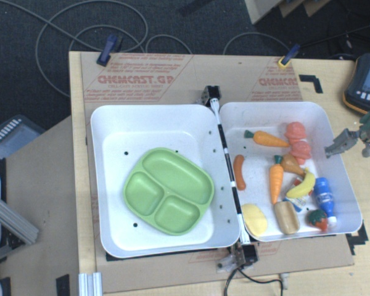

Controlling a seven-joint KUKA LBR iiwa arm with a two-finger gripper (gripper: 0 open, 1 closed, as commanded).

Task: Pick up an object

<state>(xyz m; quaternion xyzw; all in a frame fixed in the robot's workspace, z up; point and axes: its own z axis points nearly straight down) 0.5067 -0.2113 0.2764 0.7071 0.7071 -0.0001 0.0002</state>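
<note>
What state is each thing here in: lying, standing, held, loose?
Green tray: flat in left bin, compartments up.
Upper carrot: lying loose, right bin.
Lower carrot: lying, tip down.
Sausage: lying by divider.
Banana: lying among toys.
Blue bottle: on its side.
Pincer: at bin's right rim, holding nothing.

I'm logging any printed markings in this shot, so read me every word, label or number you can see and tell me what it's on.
"CHEMCAST GP": red print on the brown protective sheet under the bins, behind the left bin.
"CHEMCAST": the same red print, partly cut off, behind the right bin.
Smaller red lines beneath both: too blurred to read.
Blue bottle label: too small to read.
</note>
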